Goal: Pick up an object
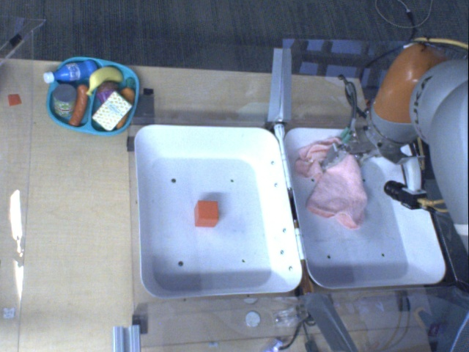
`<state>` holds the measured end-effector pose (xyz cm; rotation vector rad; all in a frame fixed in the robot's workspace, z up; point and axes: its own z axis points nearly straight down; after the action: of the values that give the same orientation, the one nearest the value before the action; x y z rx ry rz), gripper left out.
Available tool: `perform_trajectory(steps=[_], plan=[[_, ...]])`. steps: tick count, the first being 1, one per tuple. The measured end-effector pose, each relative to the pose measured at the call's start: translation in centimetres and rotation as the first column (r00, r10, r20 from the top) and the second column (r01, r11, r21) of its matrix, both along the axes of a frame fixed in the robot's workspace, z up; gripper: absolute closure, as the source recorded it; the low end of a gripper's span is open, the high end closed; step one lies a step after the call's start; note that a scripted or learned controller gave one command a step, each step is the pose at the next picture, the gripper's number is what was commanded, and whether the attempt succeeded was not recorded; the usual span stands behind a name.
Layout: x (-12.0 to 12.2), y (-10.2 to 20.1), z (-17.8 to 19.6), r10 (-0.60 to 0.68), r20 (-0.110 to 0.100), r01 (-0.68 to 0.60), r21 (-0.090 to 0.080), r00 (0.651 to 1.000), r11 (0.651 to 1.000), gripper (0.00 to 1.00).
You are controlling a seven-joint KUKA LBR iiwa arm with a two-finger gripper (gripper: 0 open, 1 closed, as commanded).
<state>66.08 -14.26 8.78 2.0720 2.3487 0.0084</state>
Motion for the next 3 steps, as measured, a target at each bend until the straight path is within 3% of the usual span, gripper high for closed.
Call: perform_trajectory(steps=[1, 2, 3], plan=[[-2.4, -2.7, 6.5, 0.075, -0.001, -0.075, -0.001, 0.997, 0.997, 0.00], [-3.6, -6.3, 0.3, 0.225, 0.003, -0.225, -0.005, 0.974, 0.974, 0.00], [-4.8, -6.2, 0.4, 0.363, 0.004, -0.363, -0.007, 0.932, 0.932, 0.00]])
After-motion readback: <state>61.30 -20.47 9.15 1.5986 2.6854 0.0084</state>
